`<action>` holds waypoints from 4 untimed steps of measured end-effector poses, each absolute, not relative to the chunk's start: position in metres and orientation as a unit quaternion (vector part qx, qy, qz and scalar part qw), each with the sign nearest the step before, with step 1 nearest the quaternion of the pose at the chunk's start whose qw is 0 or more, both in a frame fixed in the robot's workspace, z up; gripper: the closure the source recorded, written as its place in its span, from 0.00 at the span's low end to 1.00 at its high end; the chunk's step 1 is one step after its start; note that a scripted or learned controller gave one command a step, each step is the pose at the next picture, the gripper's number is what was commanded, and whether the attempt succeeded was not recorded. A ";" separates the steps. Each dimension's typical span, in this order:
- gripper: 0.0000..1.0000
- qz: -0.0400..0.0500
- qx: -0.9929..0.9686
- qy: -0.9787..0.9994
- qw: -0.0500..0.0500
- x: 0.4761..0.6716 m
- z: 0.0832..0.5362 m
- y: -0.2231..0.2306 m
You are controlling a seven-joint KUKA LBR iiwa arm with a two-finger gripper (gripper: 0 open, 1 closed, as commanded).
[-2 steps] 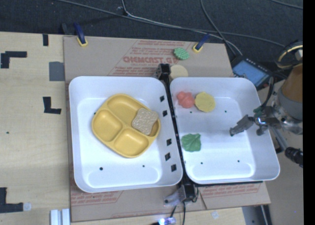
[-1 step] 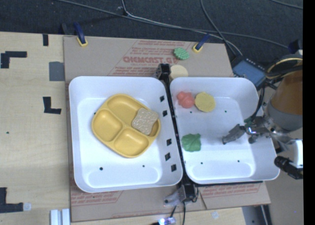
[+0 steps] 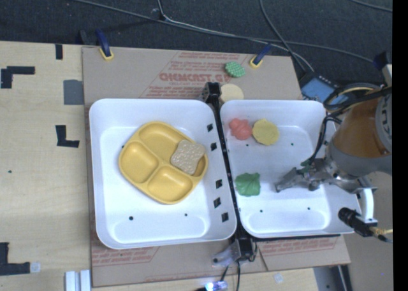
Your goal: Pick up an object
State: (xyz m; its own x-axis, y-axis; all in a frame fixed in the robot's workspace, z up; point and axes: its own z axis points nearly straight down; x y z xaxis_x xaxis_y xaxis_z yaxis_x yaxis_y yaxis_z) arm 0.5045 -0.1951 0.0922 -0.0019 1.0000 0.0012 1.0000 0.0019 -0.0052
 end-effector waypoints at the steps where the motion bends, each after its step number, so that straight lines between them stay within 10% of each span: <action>1: 0.00 0.001 -0.707 -0.707 -0.001 0.505 0.086 -0.195; 2: 1.00 0.000 -0.707 -0.707 -0.003 0.506 0.097 -0.196; 4: 1.00 -0.001 -0.707 -0.708 -0.002 0.518 0.201 -0.201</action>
State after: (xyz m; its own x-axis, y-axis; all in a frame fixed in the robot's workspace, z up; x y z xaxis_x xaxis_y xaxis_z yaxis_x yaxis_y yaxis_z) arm 0.5179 -0.2013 0.2014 -0.0014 1.0000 -0.0024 1.0000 0.0015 0.0045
